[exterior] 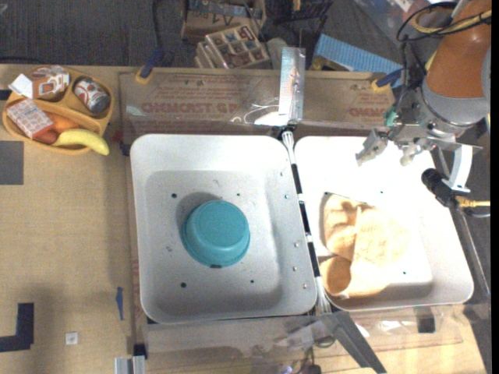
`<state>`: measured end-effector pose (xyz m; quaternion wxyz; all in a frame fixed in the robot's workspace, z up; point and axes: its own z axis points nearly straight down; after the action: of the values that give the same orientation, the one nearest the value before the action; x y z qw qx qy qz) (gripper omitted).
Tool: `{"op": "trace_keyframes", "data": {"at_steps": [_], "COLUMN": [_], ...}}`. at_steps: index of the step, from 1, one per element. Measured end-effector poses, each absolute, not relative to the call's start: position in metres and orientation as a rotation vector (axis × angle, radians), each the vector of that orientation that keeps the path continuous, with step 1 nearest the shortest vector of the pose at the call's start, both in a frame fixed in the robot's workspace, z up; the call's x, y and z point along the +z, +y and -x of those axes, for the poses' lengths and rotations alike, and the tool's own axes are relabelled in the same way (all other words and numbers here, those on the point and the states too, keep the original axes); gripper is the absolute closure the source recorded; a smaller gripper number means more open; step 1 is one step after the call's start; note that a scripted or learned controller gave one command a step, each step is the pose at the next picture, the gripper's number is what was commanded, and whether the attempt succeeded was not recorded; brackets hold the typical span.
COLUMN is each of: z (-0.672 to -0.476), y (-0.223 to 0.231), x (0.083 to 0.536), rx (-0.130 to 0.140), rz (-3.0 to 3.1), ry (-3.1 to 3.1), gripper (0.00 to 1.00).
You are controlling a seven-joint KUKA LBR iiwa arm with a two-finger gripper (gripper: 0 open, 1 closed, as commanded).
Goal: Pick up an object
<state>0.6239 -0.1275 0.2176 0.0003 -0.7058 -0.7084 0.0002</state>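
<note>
The two-finger metal gripper [387,151] was held spread wide with nothing between its fingers above the right white bin [456,275], probably to approach the crumpled tan cloth [362,244] below.

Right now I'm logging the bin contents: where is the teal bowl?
In the camera view, the teal bowl sits upside down near the middle of the left bin, across the divider from the tan cloth in the right bin.
</note>
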Motion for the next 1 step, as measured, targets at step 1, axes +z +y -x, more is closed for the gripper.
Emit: {"op": "trace_keyframes", "data": {"at_steps": [1], "z": [-0.6061], "y": [-0.16], "x": [0.1626], "rx": [-0.001], "rz": [1.895], "ry": [-2.506], "gripper": [0.0]}}
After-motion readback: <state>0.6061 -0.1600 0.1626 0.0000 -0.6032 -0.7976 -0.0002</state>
